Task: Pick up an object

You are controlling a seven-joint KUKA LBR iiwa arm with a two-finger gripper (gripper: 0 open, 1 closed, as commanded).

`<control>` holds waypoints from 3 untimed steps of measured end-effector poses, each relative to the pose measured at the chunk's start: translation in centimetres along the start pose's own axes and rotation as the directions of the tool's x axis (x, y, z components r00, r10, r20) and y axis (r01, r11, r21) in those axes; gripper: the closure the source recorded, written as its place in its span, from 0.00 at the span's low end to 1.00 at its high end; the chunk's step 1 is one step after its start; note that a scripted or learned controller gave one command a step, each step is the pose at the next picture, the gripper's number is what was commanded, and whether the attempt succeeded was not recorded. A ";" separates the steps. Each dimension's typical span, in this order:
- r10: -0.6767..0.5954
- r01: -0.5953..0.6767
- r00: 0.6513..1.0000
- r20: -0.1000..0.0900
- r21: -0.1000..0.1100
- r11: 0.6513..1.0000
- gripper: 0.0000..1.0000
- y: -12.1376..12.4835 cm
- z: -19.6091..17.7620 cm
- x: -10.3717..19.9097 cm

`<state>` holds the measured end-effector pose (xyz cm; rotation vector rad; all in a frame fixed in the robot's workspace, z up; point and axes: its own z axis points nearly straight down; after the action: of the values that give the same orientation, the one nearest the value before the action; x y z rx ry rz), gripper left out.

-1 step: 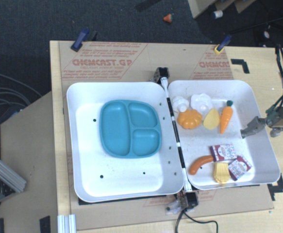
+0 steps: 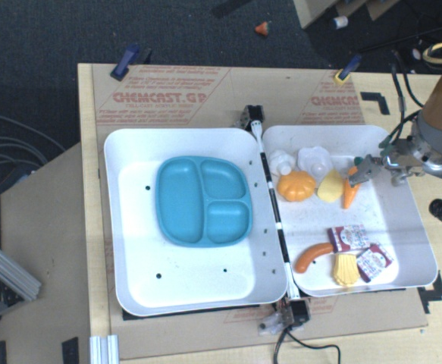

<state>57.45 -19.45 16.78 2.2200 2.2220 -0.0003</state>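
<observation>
nothing is lifted yet. the gripper (image 2: 362,169) hangs over the right bin (image 2: 402,226), beside the carrot (image 2: 349,193) lying there; whether its claw is open cannot be told. grasping and lifting remain.

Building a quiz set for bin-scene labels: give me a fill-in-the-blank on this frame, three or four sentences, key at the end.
1. The blue divided tray lies in the ____ bin.
2. The tray has ____ compartments.
3. The gripper is over the ____ bin, beside the carrot.
4. The orange pumpkin lies to the ____ of the yellow lemon.

Missing words: left; three; right; left
</observation>
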 end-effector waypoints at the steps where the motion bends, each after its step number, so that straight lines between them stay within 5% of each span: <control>1: -0.001 0.001 1.000 -0.001 0.001 1.000 0.00 8.5 8.4 1.2; 2: -0.001 0.001 1.000 0.002 -0.003 1.000 1.00 8.6 7.2 1.1; 3: -0.001 0.001 1.000 0.000 -0.002 1.000 1.00 5.3 -4.0 4.5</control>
<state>62.70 -14.90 20.77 2.2182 2.2217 0.0017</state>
